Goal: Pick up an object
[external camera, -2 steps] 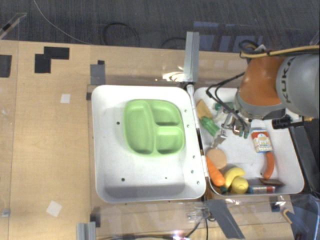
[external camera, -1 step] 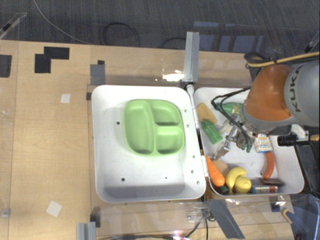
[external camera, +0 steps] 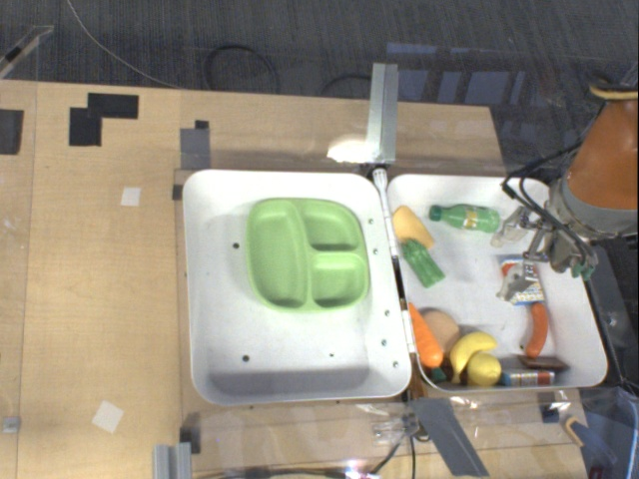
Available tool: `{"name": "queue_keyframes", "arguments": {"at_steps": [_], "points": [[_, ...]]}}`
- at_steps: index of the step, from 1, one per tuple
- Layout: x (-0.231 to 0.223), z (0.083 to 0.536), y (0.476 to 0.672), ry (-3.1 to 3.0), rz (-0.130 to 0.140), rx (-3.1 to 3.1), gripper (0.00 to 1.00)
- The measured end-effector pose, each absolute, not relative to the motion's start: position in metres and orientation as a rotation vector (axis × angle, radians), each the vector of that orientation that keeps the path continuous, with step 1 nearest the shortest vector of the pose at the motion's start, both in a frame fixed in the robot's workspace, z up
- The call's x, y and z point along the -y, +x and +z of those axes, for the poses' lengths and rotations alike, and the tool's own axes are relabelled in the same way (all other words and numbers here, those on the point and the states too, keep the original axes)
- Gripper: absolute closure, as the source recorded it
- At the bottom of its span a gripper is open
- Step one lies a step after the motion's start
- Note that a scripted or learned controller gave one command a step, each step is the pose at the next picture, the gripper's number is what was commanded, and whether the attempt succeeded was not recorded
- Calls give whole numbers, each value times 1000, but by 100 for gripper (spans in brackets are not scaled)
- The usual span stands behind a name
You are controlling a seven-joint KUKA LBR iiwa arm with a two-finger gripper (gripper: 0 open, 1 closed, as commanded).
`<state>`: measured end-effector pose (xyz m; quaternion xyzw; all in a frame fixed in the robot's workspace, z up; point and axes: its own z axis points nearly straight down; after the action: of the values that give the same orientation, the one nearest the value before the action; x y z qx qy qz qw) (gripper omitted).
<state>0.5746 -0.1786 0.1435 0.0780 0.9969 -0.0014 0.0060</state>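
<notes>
Several objects are lying in the right bin, and we are hovering our gripper over its right half. We are judging the red sausage the nearest candidate: it is lying just below the gripper toward the near wall, its long axis running roughly front to back. A small packet is sitting directly under the tool. Whether the gripper is spread or closed we cannot tell, and we are seeing nothing held.
</notes>
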Motion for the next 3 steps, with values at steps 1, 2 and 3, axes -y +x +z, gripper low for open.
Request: {"name": "queue_keyframes", "arguments": {"at_steps": [1,2,3], "points": [[206,89,565,320,-2,-3111,0],[193,89,510,458,-2,-3094,0],[173,90,496,395,-6,-3098,0]]}}
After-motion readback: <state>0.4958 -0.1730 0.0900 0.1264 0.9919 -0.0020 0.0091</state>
